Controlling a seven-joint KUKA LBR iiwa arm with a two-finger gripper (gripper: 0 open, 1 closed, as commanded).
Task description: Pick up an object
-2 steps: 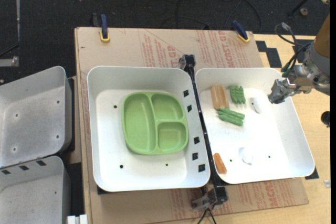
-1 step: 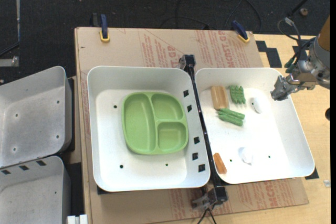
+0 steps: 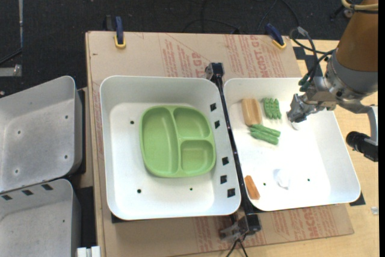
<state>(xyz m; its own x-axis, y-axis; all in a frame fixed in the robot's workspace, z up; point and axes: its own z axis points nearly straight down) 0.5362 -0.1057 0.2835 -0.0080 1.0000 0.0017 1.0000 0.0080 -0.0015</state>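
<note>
In the right bin [image 3: 337, 147] lie a tan bread-like piece [image 3: 251, 111], a green ridged piece [image 3: 272, 108], a green bean-like bundle [image 3: 264, 133], a small orange sausage-like piece [image 3: 252, 187] at the front left corner, and a pale clear item [image 3: 283, 178]. My gripper [image 3: 296, 116] hangs over the bin's upper right part, just right of the green ridged piece. Nothing shows between its fingers.
The left bin [image 3: 120, 129] holds a green divided plate [image 3: 178, 141]. A black divider [image 3: 227, 141] runs between the bins. Extra white bin shells [image 3: 36, 129] lie off the bench at the left. Cables hang by the arm [image 3: 355, 51] at right.
</note>
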